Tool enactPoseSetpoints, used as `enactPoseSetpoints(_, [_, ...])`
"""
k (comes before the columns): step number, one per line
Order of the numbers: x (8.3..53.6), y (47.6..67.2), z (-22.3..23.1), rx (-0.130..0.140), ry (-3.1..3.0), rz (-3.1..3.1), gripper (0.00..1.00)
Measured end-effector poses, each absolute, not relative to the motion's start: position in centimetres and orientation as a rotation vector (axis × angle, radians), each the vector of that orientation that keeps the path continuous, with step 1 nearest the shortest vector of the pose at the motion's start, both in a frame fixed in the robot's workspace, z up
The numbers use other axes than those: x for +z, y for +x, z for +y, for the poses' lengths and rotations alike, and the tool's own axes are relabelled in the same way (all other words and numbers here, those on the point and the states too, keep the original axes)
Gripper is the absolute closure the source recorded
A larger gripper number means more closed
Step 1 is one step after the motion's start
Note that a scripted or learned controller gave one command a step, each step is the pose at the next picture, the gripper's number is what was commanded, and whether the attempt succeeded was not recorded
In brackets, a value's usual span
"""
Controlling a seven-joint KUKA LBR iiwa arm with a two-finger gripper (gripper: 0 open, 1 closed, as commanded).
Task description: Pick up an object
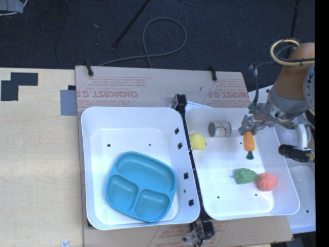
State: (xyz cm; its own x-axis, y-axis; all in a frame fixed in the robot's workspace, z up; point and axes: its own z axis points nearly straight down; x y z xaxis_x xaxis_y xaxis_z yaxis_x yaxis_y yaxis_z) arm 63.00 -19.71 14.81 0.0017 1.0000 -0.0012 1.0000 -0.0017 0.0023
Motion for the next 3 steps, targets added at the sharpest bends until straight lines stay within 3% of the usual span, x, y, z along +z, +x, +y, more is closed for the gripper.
enactPoseSetpoints(1, [20.8,63.3,-18.9,0.004,2.217,2.221,1.0])
enactPoseSetpoints(2, [23.0,63.4,-19.0,0.001,2.219,2.222,1.0])
enactPoseSetpoints(3, [22.7,63.5,-14.6,-0.001,2.22,2.229,1.0])
